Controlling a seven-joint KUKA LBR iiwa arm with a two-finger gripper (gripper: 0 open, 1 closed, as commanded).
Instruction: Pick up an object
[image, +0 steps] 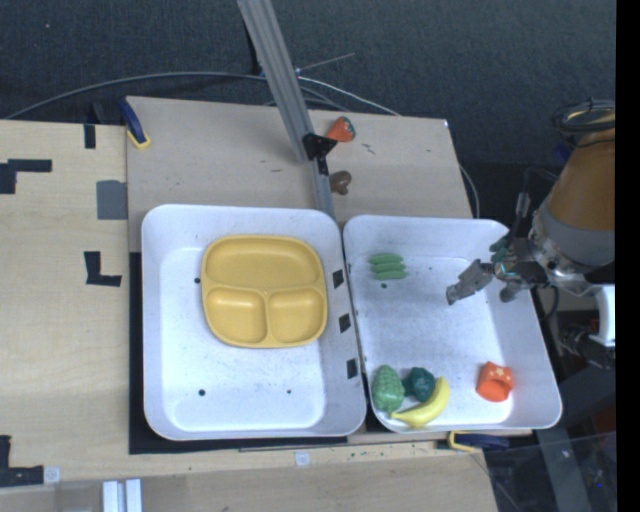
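The right bin (520, 330) holds several small objects. A light green ribbed piece (386, 265) lies near its back left. At the front sit a green vegetable (386, 388), a dark teal piece (420, 382) and a yellow banana (428, 408), bunched together. An orange-red object (494, 381) rests at the front right. My gripper (487, 288) hangs over the right bin's back right part, open, with nothing between its fingers. It is well right of the ribbed piece and behind the orange-red object.
A yellow divided plate (265, 290) lies in the left bin (170, 390). A grey slanted pole (285, 80) with a black clamp stands behind the bins. The raised rims of both bins meet in the middle.
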